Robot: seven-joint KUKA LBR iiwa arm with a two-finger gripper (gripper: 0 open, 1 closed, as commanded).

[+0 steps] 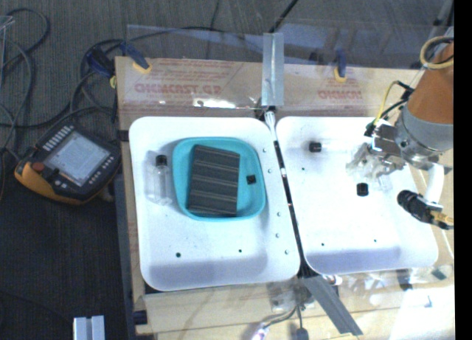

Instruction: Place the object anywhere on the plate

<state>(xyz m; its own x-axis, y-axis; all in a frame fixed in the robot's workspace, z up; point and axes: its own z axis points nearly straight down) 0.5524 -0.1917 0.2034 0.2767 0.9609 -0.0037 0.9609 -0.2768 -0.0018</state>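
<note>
A teal plate lies in the left bin. A dark grey ridged slab rests on the plate, and a small black piece sits at the plate's right side. In the right bin lie two more small black pieces, one at the back left and one near the middle right. My gripper hangs over the right side of the right bin, just above and behind the middle-right black piece. I see nothing held in it.
A clear vial with a black cap lies in the left bin just left of the plate. A metal divider runs between the two bins. A black connector on a cable hangs off the arm at the right.
</note>
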